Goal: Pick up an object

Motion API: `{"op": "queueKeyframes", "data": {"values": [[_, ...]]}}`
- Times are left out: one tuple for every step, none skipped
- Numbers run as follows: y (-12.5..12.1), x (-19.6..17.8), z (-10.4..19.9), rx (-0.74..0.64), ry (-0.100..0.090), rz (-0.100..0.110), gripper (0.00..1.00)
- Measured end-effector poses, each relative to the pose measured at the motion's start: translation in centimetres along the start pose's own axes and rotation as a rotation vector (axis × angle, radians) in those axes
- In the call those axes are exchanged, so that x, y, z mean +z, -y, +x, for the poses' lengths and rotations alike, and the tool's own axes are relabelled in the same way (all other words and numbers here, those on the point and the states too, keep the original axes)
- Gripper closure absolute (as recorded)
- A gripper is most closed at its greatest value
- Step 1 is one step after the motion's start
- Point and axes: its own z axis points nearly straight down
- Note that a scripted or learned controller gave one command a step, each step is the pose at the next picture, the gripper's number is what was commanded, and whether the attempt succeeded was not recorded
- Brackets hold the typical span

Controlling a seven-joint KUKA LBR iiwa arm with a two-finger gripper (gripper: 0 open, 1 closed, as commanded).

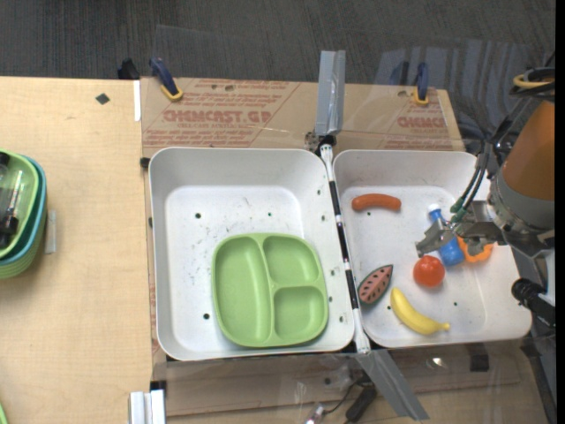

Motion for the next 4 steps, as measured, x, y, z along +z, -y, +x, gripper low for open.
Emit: {"op": "queueKeyframes", "data": {"values": [[-0.1,-0.8,-0.1,0.002,0.000,0.001,1.00],[-1.4,2.6,8.1,-0.070,0.000,0.001,1.00],[-6.6,2.6,13.8,-0.054,0.001,0.000,1.00],[-13.1,-0.2,19.7,0.016,0.003,-0.001,1.00]]}}
